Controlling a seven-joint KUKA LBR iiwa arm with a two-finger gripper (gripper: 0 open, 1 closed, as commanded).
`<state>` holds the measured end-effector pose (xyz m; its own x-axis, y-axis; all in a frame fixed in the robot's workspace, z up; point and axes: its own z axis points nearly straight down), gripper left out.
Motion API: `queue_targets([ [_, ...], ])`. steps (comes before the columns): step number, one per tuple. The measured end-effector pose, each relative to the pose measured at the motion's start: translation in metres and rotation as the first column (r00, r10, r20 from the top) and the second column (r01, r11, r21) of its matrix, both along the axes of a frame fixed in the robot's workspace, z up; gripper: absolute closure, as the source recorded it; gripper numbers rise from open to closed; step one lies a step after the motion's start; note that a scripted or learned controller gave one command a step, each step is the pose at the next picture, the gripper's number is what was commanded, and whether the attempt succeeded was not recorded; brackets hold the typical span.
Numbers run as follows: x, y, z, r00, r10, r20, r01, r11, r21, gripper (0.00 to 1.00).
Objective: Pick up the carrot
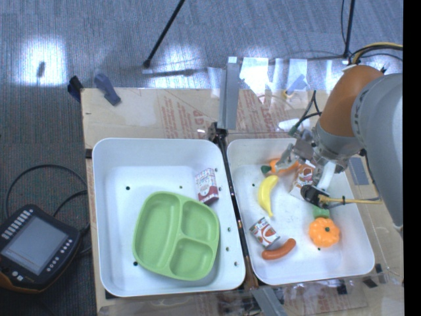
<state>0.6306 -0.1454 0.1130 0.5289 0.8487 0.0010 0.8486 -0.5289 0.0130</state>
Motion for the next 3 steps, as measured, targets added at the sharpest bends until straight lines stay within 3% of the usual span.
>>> queue_targets([
  [1,0.014,0.055,0.019,0.987,0.157,-0.013,-0.157,0.988,0.008,0.0],
  [2,0.021,0.018,-0.006,0.991,0.136,0.008,-0.136,0.991,0.003,0.0],
  [3,0.021,0.016,0.005,0.991,0.136,0.009,-0.136,0.991,0.001,1.0],
])
